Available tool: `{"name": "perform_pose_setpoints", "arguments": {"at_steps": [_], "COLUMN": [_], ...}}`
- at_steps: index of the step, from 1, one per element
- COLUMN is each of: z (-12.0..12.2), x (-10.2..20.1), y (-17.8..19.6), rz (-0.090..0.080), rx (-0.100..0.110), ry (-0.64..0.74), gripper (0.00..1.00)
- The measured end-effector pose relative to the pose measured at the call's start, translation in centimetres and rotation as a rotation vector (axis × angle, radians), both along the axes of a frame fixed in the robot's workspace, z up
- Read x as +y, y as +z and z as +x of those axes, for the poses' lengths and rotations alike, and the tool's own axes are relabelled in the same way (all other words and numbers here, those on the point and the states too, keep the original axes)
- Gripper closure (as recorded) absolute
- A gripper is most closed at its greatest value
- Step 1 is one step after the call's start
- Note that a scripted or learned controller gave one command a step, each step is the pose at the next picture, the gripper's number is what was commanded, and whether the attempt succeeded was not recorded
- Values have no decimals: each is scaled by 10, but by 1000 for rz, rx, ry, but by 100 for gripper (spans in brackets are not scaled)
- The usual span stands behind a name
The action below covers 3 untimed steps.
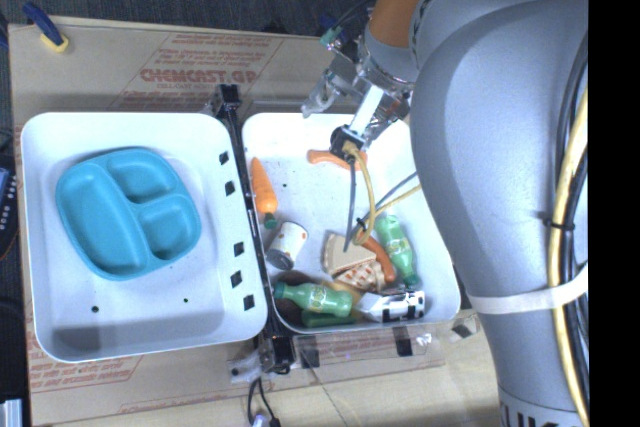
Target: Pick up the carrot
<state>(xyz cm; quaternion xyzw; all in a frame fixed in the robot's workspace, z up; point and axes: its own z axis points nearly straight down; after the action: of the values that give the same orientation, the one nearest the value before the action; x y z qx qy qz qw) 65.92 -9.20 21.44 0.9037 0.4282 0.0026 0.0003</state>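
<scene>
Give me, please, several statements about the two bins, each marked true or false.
1. The blue plate lies in the left bin. True.
2. The carrot lies on the plate. False: it lies in the right bin, along that bin's left wall.
3. A green bottle lies by the right bin's near edge. True.
4. The tool is down on the carrot. False: it is at the right bin's far rim, apart from the carrot.
</scene>
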Motion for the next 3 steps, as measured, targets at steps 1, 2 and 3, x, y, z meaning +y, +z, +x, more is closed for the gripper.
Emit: {"name": "perform_pose_setpoints", "arguments": {"at_steps": [1,2,3], "z": [-17,-141,-92], "x": [4,33,0], "y": [-96,-21,-66], "rz": [1,1,-2], "rx": [22,14,19], "ry": [-63,-63,-182], "gripper": [0,0,0]}}
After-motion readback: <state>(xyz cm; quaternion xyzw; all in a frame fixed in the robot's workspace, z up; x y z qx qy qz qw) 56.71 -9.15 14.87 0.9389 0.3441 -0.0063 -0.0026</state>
